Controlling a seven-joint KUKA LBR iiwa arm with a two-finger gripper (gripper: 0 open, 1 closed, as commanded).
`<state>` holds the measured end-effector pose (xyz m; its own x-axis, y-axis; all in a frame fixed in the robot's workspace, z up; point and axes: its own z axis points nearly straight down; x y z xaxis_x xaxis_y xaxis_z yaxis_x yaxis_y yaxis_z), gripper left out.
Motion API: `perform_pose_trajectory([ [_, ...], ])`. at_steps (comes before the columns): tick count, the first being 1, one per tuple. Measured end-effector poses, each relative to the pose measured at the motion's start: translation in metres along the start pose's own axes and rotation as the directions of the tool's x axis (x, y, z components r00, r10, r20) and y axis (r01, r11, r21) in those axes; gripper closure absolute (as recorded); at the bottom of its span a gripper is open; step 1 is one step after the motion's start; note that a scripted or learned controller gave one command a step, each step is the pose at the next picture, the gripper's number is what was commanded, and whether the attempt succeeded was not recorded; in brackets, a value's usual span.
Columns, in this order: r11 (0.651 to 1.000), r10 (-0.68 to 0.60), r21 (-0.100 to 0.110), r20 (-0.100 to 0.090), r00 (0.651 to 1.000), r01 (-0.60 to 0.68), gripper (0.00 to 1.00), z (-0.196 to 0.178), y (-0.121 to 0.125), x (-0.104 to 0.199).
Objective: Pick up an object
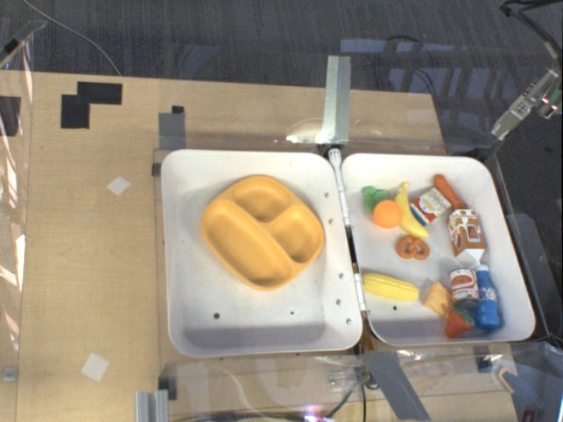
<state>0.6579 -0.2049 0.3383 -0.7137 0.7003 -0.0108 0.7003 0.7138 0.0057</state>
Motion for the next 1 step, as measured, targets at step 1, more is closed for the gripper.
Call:
perform_pose_trajectory([
  [1,0.983,0.183,0.001,0.0,0.983,-0.183,1.0,-0.0288,0.004,-0.0042],
])
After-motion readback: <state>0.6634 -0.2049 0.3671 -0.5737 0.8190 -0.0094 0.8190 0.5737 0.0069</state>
